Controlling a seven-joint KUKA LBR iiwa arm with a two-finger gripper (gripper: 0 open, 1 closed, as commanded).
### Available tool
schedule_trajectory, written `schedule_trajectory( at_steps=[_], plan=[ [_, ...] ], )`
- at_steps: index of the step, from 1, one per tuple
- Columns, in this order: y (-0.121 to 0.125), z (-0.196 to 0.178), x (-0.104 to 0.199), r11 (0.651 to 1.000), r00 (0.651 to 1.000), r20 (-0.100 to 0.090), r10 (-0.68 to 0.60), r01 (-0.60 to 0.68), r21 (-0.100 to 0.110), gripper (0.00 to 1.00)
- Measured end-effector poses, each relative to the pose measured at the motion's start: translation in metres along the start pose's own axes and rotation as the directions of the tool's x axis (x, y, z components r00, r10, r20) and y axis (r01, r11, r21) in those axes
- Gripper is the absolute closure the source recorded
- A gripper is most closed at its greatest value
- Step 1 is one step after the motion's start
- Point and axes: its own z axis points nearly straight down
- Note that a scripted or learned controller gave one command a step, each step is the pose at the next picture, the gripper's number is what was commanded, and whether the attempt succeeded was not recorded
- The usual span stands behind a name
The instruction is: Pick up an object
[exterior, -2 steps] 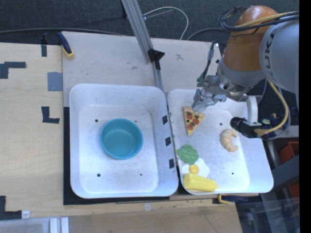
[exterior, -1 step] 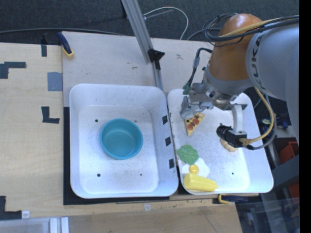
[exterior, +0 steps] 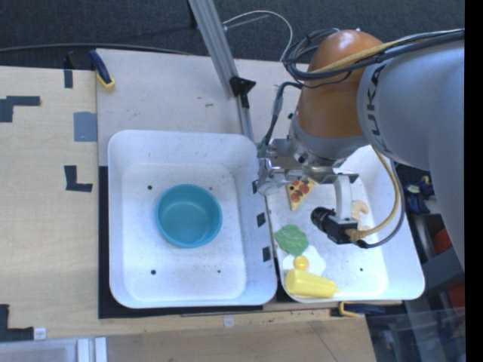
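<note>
Pizza-slice toy, orange and yellow (exterior: 299, 193), lies under the pincer (exterior: 302, 178); pincer state cannot be told. Descend centred, clear of the green leaf-shaped toy (exterior: 291, 239).

Count, camera view. White bins: 2, left bin (exterior: 128, 202) and right bin (exterior: 392, 274), side by side. Left bin: 1 blue bowl (exterior: 189, 215). Right bin: 1 pizza slice toy (exterior: 298, 192) at the far end, 1 green leaf (exterior: 292, 239), 1 fried egg (exterior: 303, 263), 1 yellow item (exterior: 309, 283) nearest, 1 pale item (exterior: 359, 211), partly hidden, kind unclear. Loose items total: 6.
</note>
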Motion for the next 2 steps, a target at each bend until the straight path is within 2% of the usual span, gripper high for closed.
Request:
schedule_trajectory(
  at_steps=[1, 2],
  plan=[
    [-0.0225, 0.0198, 0.0458, 1.0, 1.0, 0.002, 0.001, -0.001, 0.002, 1.0],
    [-0.0213, 0.0187, 0.0429, 1.0, 1.0, 0.002, 0.005, -0.005, -0.001, 0.0]
  ],
)
